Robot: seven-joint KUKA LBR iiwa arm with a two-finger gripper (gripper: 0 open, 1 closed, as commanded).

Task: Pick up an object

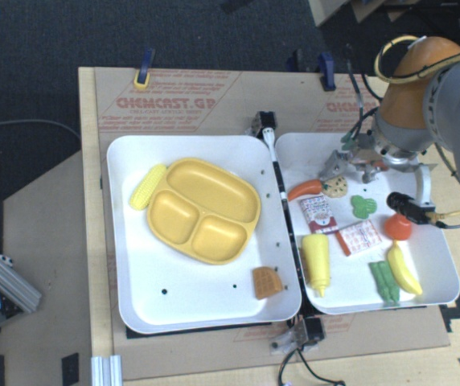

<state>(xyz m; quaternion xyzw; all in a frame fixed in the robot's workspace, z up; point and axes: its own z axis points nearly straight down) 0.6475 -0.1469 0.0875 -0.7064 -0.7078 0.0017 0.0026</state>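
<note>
A desk (93, 215) seen from above carries two shallow white bins side by side. The left bin (133, 296) holds a yellow divided plate (203, 209), a toy corn cob (147, 186) touching the plate's upper left edge, and a small brown cracker (267, 282) near the bin's lower right corner.

The right bin (439, 256) is crowded with toy food: an orange carrot (304, 189), a round cookie (334, 186), a small red and white packet (316, 211), a flat red box (359, 236), a yellow bottle (317, 261), a green piece (363, 207), a red tomato (399, 226), a banana (404, 268) and a green bean pod (385, 281).

The grey arm with its orange band reaches in from the right over the far end of the right bin. Its claw (344, 166) hangs low just above the cookie and the carrot's right end. Whether the claw is open or closed cannot be told, and nothing can be seen in its hold.

The nearest things lie just below and to the left of the claw. The carrot's long axis runs left to right, slightly tilted, so a grasp would likely need to close across that line.
</note>
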